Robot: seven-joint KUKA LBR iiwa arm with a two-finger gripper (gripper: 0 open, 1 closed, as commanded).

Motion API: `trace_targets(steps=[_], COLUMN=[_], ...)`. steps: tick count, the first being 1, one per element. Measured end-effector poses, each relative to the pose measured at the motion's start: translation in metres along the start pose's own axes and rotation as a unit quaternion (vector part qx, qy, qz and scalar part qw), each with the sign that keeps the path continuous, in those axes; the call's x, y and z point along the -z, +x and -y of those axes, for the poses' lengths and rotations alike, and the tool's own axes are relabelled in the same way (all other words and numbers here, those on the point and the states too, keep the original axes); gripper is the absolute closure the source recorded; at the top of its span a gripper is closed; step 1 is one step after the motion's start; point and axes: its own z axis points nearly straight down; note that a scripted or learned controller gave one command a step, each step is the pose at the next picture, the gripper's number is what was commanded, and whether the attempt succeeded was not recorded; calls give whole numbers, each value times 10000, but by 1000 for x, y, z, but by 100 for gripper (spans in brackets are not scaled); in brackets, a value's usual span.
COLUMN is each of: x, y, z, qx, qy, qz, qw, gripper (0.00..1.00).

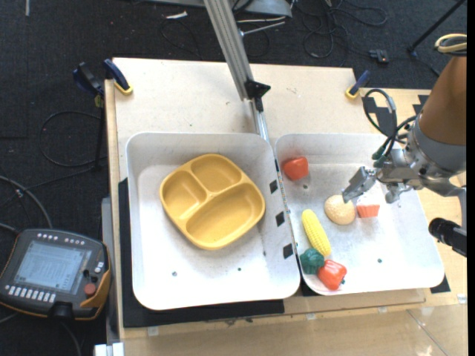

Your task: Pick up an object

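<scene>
My gripper hangs over the right bin, reaching in from the right side of the bench. Its two fingers are spread apart with nothing between them: one finger points down toward the left, the other sits further right. Just below the left finger lies a pale tan bun-shaped piece, close to the fingertip, though I cannot tell whether they touch. Right beside it, under the gap of my gripper, is a small orange block.

Other things lie in the same bin. A red tomato-like piece rests near the upper left corner, well apart from my gripper. A yellow corn cob lies at a slant in the lower left part, just below and left of the bun. At its lower end sits a small green piece, and touching that, a red pepper near the bin's front edge.

The left bin holds a yellow divided plate with three compartments, lying flat near the middle.

A handheld control pad with a screen lies on the floor left of the bench.
</scene>
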Motion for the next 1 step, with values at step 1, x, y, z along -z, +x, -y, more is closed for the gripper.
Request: trace_targets(steps=[1], x=[87], y=[9], z=[-34], qx=[22], qy=[-49], qz=[11], qw=[10000], gripper=[0])
